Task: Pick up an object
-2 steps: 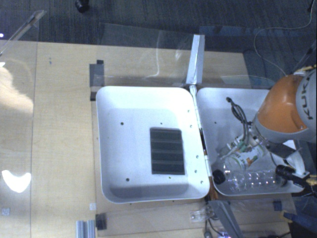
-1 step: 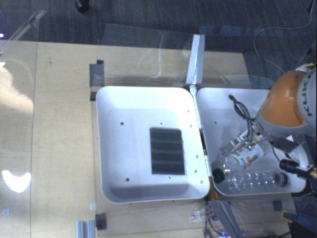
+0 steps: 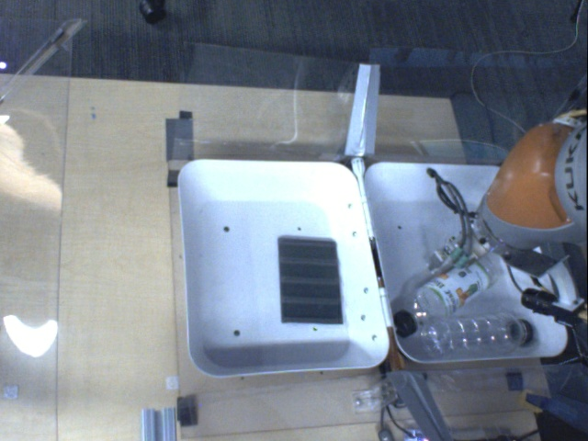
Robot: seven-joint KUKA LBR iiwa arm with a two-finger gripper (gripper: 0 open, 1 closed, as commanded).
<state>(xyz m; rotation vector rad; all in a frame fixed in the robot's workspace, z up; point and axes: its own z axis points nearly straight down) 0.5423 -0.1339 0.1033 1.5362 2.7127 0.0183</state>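
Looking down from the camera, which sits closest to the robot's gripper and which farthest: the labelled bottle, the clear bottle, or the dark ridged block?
1. Labelled bottle, right bin, just at the gripper.
2. Clear bottle, along the right bin's near edge.
3. Dark ridged block, in the left bin.

A pale wooden bench (image 3: 101,274) bears two white bins (image 3: 207,274) side by side

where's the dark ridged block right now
The dark ridged block lies flat in the left bin, right of its centre, away from the bottles in the right bin.
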